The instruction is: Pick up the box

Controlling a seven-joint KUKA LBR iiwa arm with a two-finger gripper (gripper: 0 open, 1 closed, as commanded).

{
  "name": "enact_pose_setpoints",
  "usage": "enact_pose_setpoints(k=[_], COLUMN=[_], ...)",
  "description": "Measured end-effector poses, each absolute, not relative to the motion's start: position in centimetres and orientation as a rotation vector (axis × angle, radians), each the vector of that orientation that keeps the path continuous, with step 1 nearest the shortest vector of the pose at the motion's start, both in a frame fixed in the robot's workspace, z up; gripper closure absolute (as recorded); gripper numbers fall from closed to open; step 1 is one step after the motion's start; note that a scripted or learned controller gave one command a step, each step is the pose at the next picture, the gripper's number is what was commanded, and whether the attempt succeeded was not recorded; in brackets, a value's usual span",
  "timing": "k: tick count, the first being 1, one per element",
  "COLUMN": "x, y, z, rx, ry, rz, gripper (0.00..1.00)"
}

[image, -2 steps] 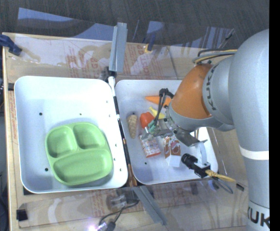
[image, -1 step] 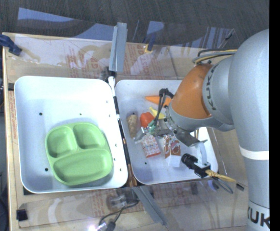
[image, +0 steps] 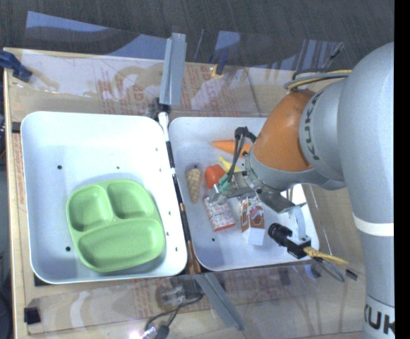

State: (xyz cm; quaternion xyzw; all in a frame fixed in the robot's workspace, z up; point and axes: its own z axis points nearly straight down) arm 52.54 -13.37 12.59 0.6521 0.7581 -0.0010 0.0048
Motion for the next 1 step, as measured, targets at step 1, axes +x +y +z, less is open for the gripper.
enact_pose_setpoints(k=[1], x=[52.54], y=[-13.37], z=[12.59], rx=[2.042], ry=[2.375], rz=[-0.004], gripper=[0.00])
